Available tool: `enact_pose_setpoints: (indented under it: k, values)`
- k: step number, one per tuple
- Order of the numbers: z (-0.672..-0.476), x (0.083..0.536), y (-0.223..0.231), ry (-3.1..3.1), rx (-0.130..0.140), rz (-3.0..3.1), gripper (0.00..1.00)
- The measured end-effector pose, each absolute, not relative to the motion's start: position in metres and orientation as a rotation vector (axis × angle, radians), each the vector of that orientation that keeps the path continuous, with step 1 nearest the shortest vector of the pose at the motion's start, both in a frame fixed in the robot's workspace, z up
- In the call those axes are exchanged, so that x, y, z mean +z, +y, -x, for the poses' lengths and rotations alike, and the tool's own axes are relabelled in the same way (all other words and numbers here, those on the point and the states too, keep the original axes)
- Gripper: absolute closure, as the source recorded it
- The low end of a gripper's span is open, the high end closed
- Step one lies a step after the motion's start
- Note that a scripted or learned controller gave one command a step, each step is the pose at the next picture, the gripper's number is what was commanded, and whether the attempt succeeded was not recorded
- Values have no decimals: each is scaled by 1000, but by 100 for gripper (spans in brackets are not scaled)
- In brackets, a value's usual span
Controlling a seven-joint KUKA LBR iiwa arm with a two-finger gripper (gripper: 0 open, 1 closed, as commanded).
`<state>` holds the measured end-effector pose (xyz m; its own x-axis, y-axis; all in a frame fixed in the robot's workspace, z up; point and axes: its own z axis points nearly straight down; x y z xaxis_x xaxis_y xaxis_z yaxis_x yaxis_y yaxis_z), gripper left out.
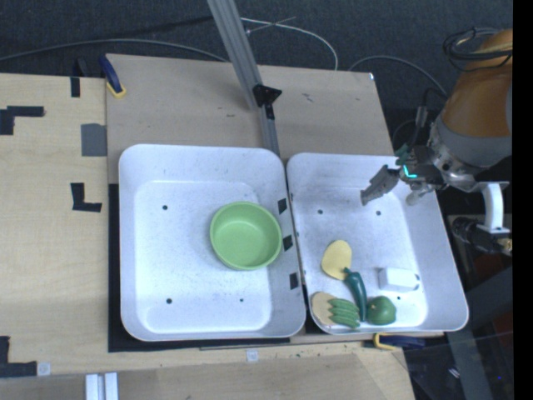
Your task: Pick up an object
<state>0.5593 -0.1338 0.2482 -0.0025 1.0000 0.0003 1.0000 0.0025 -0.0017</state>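
Observation:
My gripper [391, 195] hangs over the upper right part of the right bin [333, 177], open, with nothing between its fingers. Below it, near that bin's front, lie a yellow piece [336, 258], a dark green curved piece [356, 289], a round green piece [381, 310], a white block [398, 278] and a tan shell with green ridges [333, 310]. They sit close together, some touching. A green bowl [245, 236] stands upright in the left bin [158, 182].
A grey metal pole [237, 44] slants over the bench behind the bins. Cables run across the dark floor at the back. The arm's grey body [475, 115] stands at the right edge.

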Motion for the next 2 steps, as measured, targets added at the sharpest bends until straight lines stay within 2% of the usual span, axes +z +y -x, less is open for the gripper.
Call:
enact_pose_setpoints:
  k: [1, 2]
  values:
    - [-560, 184, -135, -2218, 9, 2216, 0]
    - [-552, 122, -138, -2217, 9, 2216, 0]
